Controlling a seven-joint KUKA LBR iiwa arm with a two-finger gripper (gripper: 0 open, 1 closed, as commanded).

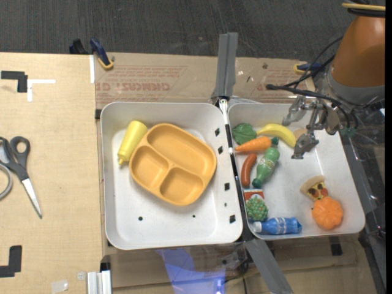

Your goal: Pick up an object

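Two white bins are seen side by side on the counter. The left bin sits in the middle of the frame, and the right bin is at the right. The tool hangs over the upper part of the right bin, near its top edge, under the arm's orange band in the upper right corner. The fingers are pointed down over bare white floor, and nothing is seen between them; whether they are spread or pressed together cannot be told. A yellow banana lies just left of the tool, and a green leafy toy and an orange carrot are found beside it, close to the wall between the bins. Below these, a red sausage and a green bottle are laid side by side. Along the bottom edge a green bumpy toy and a blue bottle are seen. A pizza slice and an orange pumpkin are kept in the lower right corner. Open white floor is left in the middle of the right bin and under the tool. In the left bin, a yellow tray with three parts is placed, and a yellow bottle touches its upper left edge. Open room is left along that bin's bottom. Scissors are laid on the counter at the far left.
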